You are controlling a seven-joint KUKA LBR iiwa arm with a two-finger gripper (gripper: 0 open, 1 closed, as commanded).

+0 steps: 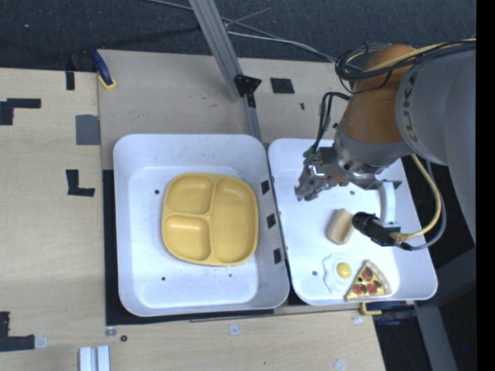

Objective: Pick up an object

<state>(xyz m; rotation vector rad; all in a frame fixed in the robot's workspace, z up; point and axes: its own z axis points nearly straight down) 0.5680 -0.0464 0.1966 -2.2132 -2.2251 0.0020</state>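
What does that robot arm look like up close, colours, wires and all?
The arm is a thick, rounded grey tube with a glossy orange band above the wrist. Black cables loop around that band, and a yellow cable trails below. It ends in a small, dark metal two-finger gripper.

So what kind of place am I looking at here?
Most likely a robotics lab test bench: a grey and orange robot arm reaches over two shallow white bins holding toy food, like a plastic pizza slice, and a yellow divided plate.
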